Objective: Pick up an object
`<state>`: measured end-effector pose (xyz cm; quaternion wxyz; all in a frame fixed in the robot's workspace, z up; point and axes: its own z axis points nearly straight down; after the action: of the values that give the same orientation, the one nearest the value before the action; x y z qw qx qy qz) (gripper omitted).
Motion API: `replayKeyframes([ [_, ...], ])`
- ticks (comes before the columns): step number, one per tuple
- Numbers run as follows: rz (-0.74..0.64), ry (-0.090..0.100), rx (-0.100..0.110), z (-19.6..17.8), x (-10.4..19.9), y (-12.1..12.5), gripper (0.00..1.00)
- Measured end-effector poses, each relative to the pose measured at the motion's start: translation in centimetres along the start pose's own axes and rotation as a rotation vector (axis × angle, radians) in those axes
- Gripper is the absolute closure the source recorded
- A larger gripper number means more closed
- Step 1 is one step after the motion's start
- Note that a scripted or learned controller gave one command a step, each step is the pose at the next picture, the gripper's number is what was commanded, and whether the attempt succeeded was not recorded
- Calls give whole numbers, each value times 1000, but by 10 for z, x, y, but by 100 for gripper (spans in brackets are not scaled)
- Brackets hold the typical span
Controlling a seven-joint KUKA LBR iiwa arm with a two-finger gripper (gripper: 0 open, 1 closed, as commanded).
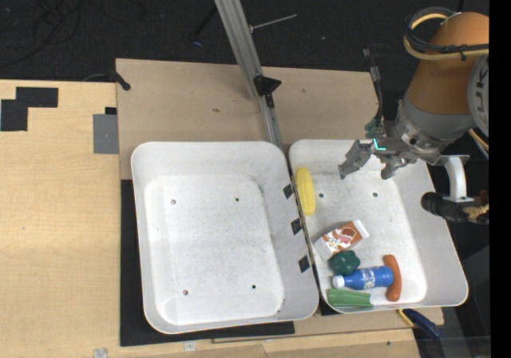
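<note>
White plastic, two shallow bins side by side on a pale wooden worktop (192, 101). Left bin (207, 236), right bin (415, 212). Hovering over the far end of the right bin, the tool (370, 165), fingers spread apart, nothing between them. Grey arm (443, 101) with its orange band reaching in from the right.

Crowded toward the near end of the right bin, all the candidates: a yellow corn cob (305, 191) lying along the left wall, well apart from the tool; further toward the near rim, a small red-and-white packet (343, 237); just beside it a dark green lump (345, 261); touching or nearly touching that, a blue and white bottle (366, 278) on its side; to the right of the bottle, a reddish sausage (390, 277); along the near rim, a green pod-like thing (349, 298), hard to name for certain.

Nothing lifted, nothing gripped. No contact with any item. Early days by the look of it: target apparently not yet reached, descent and closing all left to do. Nearest piece to the tool, probably the corn cob, though still a clear gap. Everything else further off toward the near rim. Whole pick still ahead: line up, drop, close, raise.
</note>
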<state>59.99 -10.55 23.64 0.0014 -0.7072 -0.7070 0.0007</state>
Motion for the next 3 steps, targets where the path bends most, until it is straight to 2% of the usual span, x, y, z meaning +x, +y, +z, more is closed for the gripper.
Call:
replayKeyframes([
  [1,3,1,5,46,6,-4,0],
  [2,1,0,6,104,-1,-12,0],
  [3,3,-4,-4,145,-2,-11,0],
])
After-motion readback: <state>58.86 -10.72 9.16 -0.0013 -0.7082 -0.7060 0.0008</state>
